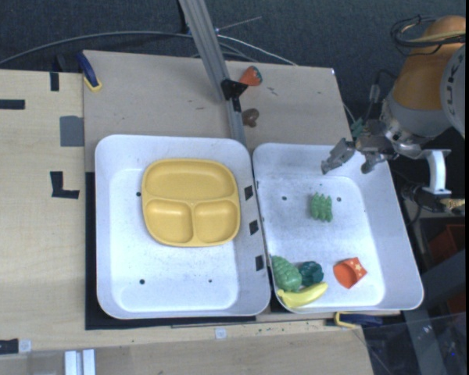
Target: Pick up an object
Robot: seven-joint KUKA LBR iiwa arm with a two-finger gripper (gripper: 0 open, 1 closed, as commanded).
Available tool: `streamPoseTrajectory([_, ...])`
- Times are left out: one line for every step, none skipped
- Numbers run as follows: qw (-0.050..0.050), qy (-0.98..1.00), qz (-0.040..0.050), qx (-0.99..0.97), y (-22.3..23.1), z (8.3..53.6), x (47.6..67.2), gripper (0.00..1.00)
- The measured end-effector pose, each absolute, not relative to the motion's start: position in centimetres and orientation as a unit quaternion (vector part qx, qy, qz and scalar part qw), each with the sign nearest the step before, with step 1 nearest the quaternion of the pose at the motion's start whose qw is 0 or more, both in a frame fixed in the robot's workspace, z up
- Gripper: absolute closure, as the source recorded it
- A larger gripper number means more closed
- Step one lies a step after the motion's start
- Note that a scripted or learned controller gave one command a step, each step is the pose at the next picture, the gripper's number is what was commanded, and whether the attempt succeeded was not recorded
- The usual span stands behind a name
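The gripper (pixel 349 159) is held over the right bin's (pixel 399 233) far edge, fingers spread and empty. The green toy (pixel 321 207) is found nearest, just toward the camera and slightly left.

Arm reached in over the right bin's (pixel 391 233) far right corner, orange band up top, wrist angled down-left. Gripper (pixel 350 160) hung above the bin's far rim, fingers spread apart, nothing between them.
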State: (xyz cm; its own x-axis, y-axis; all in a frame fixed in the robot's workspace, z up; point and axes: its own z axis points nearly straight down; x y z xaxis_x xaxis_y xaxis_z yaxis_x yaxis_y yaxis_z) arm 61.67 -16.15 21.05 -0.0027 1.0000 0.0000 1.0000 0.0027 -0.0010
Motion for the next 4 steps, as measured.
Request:
streamPoseTrajectory([0.000,-0.708,0.0005,-0.706,-16.2,21.0,61.7,0.00])
streamPoseTrajectory([0.002,-0.708,0.0021,-0.706,-15.6,16.6,61.6,0.00])
streamPoseTrajectory([0.002,-0.708,0.0023,-0.706,-15.6,12.2,61.7,0.00])
streamPoseTrajectory([0.000,-0.708,0.0015,-0.706,-15.5,8.7,61.6,0.00])
